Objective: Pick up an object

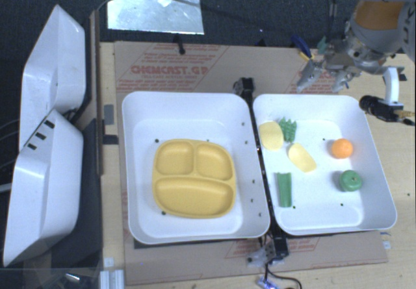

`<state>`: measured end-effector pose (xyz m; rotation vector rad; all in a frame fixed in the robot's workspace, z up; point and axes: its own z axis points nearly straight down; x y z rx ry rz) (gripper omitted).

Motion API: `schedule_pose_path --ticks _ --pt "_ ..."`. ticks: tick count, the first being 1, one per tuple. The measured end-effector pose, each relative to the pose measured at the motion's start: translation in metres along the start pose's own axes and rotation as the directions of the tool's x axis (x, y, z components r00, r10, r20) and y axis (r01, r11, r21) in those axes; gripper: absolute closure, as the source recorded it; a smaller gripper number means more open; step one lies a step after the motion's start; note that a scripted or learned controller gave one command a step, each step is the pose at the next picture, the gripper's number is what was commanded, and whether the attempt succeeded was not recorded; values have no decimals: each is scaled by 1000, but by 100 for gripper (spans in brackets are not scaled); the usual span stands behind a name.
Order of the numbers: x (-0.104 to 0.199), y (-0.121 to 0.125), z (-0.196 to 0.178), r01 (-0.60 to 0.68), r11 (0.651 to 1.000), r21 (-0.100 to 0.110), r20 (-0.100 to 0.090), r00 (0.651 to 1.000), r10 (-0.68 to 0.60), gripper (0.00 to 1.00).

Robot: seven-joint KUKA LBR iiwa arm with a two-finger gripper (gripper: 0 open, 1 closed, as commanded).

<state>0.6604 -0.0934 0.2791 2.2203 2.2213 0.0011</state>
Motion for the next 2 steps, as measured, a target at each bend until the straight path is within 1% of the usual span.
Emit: schedule_pose_path --ticks 1,2 --pt "-9 7 -25 0 1000 -2 0 1000 0 0" --pt "-9 7 -35 1 1000 -2 0 1000 -1 100"
